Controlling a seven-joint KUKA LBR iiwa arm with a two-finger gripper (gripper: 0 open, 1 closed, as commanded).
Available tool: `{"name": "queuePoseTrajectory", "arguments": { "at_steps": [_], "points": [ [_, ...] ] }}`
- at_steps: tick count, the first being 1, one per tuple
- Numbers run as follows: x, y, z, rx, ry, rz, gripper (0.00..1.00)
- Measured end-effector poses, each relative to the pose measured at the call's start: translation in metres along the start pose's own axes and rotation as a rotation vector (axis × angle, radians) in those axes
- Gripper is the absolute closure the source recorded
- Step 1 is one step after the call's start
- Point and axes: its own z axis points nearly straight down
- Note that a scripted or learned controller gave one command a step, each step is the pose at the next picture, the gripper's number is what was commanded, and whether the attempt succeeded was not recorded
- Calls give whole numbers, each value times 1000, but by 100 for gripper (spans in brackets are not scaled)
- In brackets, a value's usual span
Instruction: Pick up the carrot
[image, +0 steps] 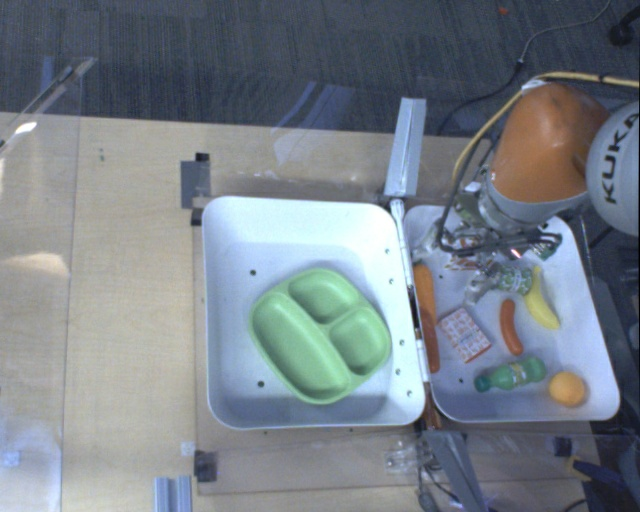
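The carrot (427, 316) is a long orange piece lying lengthwise along the left wall of the right bin (590, 345). My gripper (493, 272) hangs below the orange wrist band over the upper middle of that bin. It sits to the right of the carrot's upper end and apart from it. The wrist and its cables hide the bin floor directly beneath.
In the right bin lie a yellow banana (542, 302), a red sausage (511, 327), a checkered packet (465, 335), a green bottle (511, 375) and an orange (568, 389). The left bin (230, 240) holds a green divided plate (320, 334).
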Motion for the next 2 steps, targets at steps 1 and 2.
{"name": "queuePoseTrajectory", "arguments": {
  "at_steps": [1,2],
  "points": [
    [1,-11,38,36,-13,-370,0],
    [-3,-9,25,34,-19,-370,100]
  ]
}}
